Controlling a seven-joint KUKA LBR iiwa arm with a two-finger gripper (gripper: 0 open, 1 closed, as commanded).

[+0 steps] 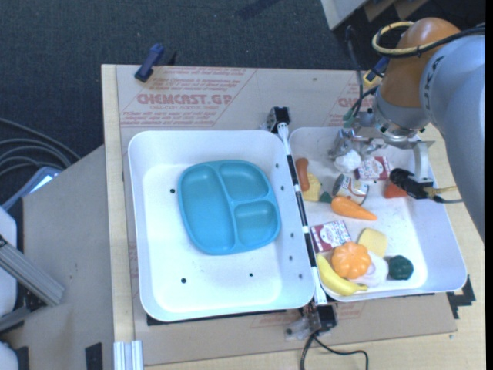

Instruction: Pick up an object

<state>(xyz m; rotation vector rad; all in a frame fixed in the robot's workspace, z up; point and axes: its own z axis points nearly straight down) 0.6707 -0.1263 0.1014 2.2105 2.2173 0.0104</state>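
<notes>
1. White right bin (443,230), crowded: carrot (353,207), pumpkin (351,259), banana (337,277), green piece (400,267), small packets; little free floor except along its right wall.
2. White left bin (154,230), roomy around a blue divided plate (229,205).
3. Brown board on the desk (192,95), dark carpet behind.
4. Grey arm's gripper (356,146) low over the right bin's far end, above a pale crumpled object (348,160); fingers' state impossible to tell.
</notes>
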